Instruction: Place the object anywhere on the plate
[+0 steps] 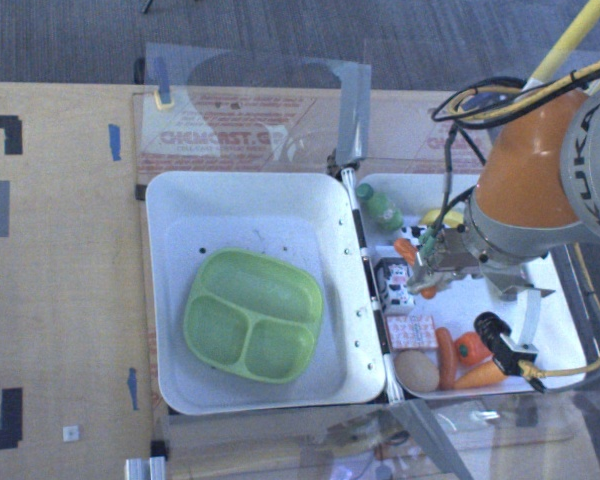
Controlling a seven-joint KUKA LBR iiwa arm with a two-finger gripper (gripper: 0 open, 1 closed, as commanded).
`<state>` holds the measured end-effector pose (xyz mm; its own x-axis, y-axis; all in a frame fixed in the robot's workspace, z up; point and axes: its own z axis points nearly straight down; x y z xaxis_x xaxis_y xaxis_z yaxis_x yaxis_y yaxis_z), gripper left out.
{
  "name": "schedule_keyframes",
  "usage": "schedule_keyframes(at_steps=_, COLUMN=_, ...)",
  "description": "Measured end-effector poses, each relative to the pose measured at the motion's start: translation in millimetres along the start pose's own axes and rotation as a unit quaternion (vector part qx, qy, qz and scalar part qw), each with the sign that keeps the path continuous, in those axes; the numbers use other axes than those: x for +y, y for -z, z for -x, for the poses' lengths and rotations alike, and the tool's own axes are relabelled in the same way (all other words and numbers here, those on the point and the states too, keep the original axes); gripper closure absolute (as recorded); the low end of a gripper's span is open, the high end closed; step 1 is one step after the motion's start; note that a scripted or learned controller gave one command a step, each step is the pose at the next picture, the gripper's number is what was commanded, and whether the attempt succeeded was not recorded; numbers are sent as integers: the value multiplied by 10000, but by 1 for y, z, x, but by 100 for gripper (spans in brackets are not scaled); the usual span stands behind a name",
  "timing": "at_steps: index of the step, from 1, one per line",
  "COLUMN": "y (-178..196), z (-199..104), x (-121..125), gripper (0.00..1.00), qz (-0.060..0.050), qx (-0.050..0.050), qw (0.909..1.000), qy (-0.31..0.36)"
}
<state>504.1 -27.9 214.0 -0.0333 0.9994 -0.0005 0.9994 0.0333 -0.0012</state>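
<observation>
Pale wooden bench (60, 268) fills the frame's left, carrying two white bins: the left bin (170, 203) holds the green plate (253, 314), the right bin (570, 353) a clutter of toy food. At centre right the gripper (427, 264) hangs low over that clutter, its jaw state impossible to tell. A clean pick probably means singling out one piece, such as the orange carrot (480, 375) at lower right, before carrying it left to the plate.

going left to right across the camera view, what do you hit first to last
blue tape strip → green plate in the left bin → green bottle → gripper → orange arm band
</observation>
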Motion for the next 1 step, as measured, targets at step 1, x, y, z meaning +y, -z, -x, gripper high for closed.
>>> schedule_keyframes(at_steps=1, y=-30, z=23, x=48, gripper=100, qz=18, qx=-6, qw=9961, qy=886)
